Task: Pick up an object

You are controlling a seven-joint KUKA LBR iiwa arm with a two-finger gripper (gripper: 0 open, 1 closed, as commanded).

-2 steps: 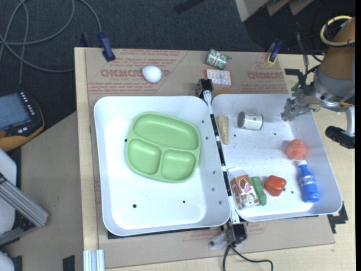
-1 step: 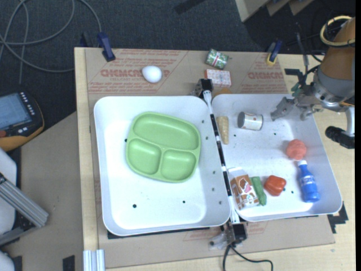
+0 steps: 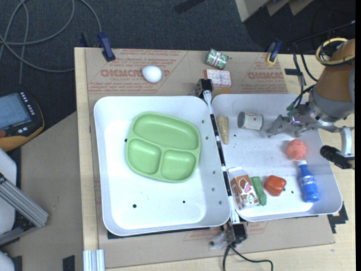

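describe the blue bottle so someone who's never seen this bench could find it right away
Of the two white bins, go to the right-hand bin, the one the arm reaches into. Look along its right side toward the near corner: the blue bottle lies flat there, just below a pinkish-orange ball and right of a red pepper-like toy. It is the bin's one blue thing, with a white cap.

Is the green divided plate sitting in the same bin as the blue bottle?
No. The green divided plate lies in the left bin, while the blue bottle lies in the right bin.
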